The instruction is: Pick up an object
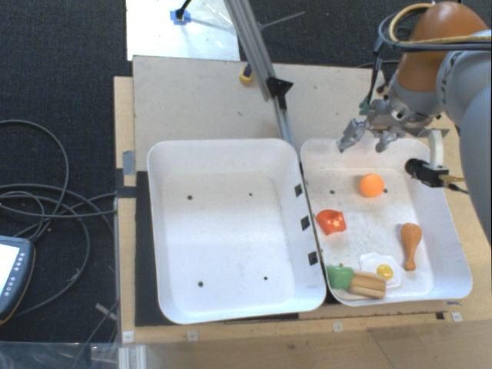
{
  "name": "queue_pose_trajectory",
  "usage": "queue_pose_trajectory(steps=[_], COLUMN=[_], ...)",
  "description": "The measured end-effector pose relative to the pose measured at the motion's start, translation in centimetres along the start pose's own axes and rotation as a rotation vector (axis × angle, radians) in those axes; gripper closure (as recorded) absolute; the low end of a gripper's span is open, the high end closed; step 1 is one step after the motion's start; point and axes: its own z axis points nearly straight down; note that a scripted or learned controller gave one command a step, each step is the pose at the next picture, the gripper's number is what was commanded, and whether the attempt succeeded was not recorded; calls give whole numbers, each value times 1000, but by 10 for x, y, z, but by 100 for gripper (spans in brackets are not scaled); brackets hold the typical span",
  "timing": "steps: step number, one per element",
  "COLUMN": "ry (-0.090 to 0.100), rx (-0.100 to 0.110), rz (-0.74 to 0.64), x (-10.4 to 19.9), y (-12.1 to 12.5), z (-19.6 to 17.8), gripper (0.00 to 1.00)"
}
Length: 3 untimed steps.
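Observation:
My gripper (366,140) hangs open over the far edge of the right bin (453,264), its two fingers spread apart with nothing between them. In that bin lie an orange ball (372,185), a red pepper piece (331,221), a brown drumstick (411,244), a fried egg (382,268), a green vegetable (339,275) and a tan bread roll (367,284). The orange ball is the closest, a little nearer the front than the fingers.
The left bin (231,229) adjoins the right one along a shared rim. A slanted metal pole (257,48) crosses the back of the bench. A black part (425,172) sticks in at the right bin's far right corner. Cables and a pendant lie on the floor at left.

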Motion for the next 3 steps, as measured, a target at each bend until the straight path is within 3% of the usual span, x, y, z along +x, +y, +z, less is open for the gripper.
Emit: queue_pose_trajectory(steps=[1, 2, 3], ry=[0, -1, -2], rx=[3, 2, -2], rz=[3, 1, -2], x=[-1, -1, -1], y=[-4, -4, -3], z=[62, 75, 63], gripper=[0, 0, 100])
